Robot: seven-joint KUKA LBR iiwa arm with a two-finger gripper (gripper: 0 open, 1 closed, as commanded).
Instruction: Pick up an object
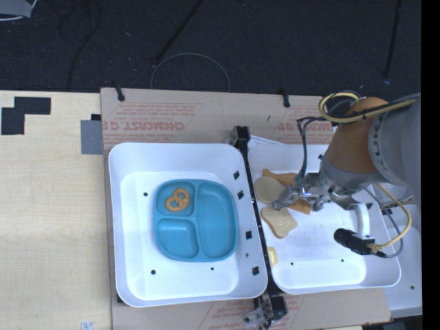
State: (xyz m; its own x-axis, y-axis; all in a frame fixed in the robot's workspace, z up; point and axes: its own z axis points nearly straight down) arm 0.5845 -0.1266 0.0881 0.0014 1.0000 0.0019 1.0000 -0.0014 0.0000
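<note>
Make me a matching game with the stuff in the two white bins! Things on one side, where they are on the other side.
Things:
1. pretzel
2. blue plate
3. gripper
4. bread slice

Places:
A. in the right bin, just below the gripper
B. in the upper-left compartment of the plate
C. in the left bin
D. over the right bin, among the pale food pieces

Pairs: 1-B, 2-C, 3-D, 4-A
</note>
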